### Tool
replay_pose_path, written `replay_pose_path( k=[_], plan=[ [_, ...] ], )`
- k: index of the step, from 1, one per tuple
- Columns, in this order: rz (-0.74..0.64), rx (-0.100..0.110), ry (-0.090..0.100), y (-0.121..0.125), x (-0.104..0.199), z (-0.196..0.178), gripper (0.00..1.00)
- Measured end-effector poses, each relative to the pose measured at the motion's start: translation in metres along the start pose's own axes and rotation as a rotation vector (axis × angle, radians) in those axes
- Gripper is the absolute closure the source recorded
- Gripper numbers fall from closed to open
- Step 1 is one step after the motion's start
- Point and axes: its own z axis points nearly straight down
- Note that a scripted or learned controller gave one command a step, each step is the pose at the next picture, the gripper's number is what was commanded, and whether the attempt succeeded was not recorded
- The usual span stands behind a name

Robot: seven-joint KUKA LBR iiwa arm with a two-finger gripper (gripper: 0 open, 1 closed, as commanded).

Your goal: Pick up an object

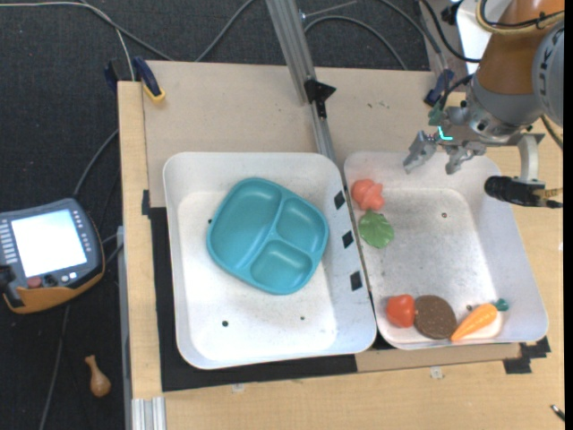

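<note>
no text can be read; the pendant point(49, 253) screen looks blank, perhaps washed out.

A tan surface point(224, 106) carries two white bins. In the left bin point(192, 330) a teal divided plate point(267, 234) lies flat, tilted askew to the bin's edges. A metal pole point(291, 34) slants across the surface's far edge down to where the bins meet. At the far left corner sits a blue and yellow clamp point(149, 81). On the dark floor to the left lie a pendant point(47, 253) with a pale screen, black cables point(72, 7), and a small wooden knob point(97, 379).
</note>
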Motion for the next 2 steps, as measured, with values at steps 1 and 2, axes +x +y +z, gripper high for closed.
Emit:
replay_pose_path(
  k=[1,2],
  plan=[
    [-0.001,-0.003,-0.001,0.001,0.000,-0.002,0.00],
    [0.001,0.001,-0.001,0.003,-0.007,0.043,0.00]
  ],
)
